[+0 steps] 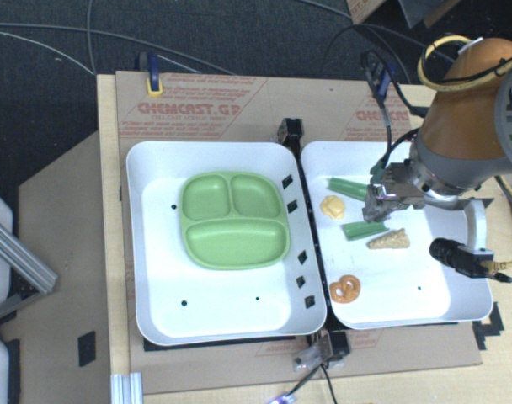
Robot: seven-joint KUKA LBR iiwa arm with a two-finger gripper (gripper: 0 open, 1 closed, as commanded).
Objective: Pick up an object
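The right bin holds a yellow piece, two green sticks, a tan crumbly piece and a brown pretzel. My gripper hangs low over the middle of that bin, between the two green sticks and right of the yellow piece. Its metal tip points down just above the lower green stick.
A green divided plate lies in the left bin. A black divider with clips runs between the bins. A black part on a white bracket sticks out over the right bin's right side. Cables trail at the back.
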